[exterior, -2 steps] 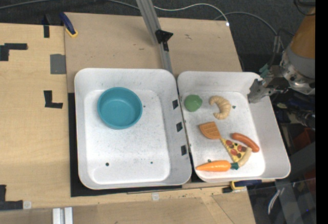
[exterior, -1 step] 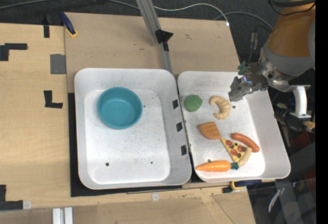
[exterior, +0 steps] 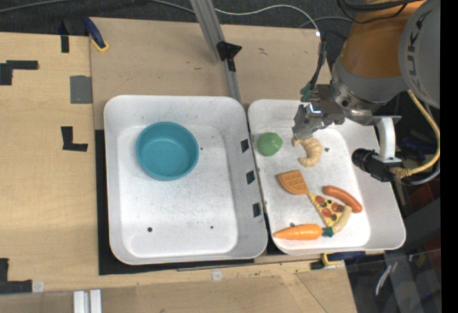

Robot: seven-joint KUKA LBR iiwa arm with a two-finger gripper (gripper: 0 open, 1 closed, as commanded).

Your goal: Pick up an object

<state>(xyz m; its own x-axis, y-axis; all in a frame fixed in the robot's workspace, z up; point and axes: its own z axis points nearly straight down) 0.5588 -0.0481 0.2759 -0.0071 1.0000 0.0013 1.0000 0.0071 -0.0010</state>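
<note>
My gripper (exterior: 306, 124) hangs over the upper part of the right bin (exterior: 383, 233), its fingertips just above a tan croissant (exterior: 310, 151). Nothing is visibly held between the fingers. Left of the croissant lies a green ball (exterior: 269, 144). Lower in the same bin sit an orange spatula (exterior: 293, 183), a pizza slice (exterior: 329, 210), a red sausage (exterior: 343, 198) and an orange carrot (exterior: 299, 233).
The left bin (exterior: 122, 233) holds a teal bowl (exterior: 167, 150) in its upper left part. A grey metal pole (exterior: 204, 11) slants down to the bins' top edge. Cables run along the dark floor behind the bench.
</note>
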